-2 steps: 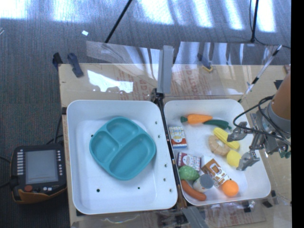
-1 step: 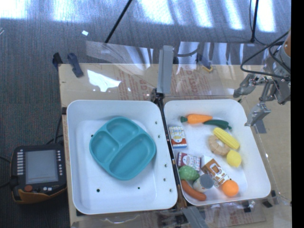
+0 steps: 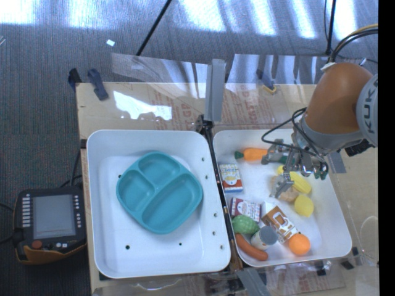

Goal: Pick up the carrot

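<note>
I'm seeing the carrot [image 3: 254, 155] lying ungrasped near the right bin's [image 3: 341, 227] back edge. My gripper [image 3: 287, 187] is hovering mid-bin with fingers spread, gripping nothing; the pick is still ahead.

Looks like a robotics lab to me: I see a grey handheld teach pendant with screen [image 3: 49, 224] on grey carpet at lower left, black tripod legs [image 3: 157, 20] at the top, a taped plywood bench [image 3: 154, 100], and toy food in a shallow white plastic bin [image 3: 336, 217].
</note>
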You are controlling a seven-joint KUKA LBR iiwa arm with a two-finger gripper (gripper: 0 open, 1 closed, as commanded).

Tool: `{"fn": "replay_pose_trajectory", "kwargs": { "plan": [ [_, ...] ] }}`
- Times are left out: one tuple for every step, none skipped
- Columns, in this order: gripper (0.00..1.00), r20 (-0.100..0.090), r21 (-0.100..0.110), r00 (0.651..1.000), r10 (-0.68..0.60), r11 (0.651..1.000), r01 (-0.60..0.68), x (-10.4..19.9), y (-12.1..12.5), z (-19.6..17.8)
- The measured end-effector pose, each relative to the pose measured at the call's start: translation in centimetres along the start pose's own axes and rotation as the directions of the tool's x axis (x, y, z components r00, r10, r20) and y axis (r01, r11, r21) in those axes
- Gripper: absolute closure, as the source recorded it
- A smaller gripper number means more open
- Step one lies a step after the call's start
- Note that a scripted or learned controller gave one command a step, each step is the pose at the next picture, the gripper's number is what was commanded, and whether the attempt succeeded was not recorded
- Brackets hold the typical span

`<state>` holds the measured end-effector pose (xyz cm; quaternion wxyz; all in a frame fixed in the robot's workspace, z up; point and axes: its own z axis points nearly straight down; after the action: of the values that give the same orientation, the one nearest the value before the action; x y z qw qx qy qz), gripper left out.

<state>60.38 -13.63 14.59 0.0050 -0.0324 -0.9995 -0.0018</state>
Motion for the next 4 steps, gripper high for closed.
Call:
{"fn": "replay_pose_trajectory", "kwargs": {
  "plan": [
    [0.0, 0.009, -0.002, 0.865, 0.503, 0.865, -0.503, -3.3, -2.8, 5.9],
    [0.0, 0.014, 0.001, 0.739, 0.673, 0.739, -0.673, -3.0, 2.6, 5.8],
    [0.0, 0.008, -0.006, 0.532, 0.846, 0.532, -0.846, -3.3, 3.8, 5.8],
    [0.0, 0.006, -0.007, 0.212, 0.977, 0.212, -0.977, -3.8, 3.5, 5.8]
  ]
}}
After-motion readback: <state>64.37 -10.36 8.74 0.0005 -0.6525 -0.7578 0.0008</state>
